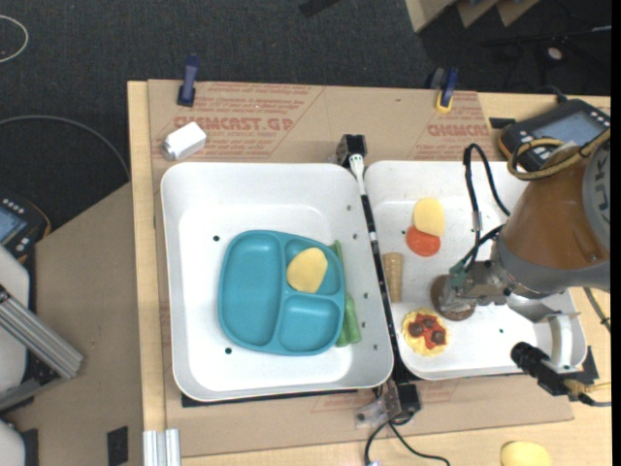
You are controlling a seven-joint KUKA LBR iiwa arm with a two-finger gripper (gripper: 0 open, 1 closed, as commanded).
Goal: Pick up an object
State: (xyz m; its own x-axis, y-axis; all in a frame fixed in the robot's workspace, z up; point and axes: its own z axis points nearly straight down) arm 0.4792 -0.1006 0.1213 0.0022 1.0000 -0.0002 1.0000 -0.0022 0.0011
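Your pizza toy hugs the right bin's near rim; end effector just behind, grip state unclear.

Both white bins, the left bin and the right bin, look like smooth moulded plastic with a soft sheen. The teal divided plate looks like matt plastic, and the yellow piece on it has a dull, smooth skin. The bench top looks like raw, matt cardboard printed in red. Just left of the gripper, the small pizza toy looks faintly glossy. The arm's orange band shines like polished plastic.
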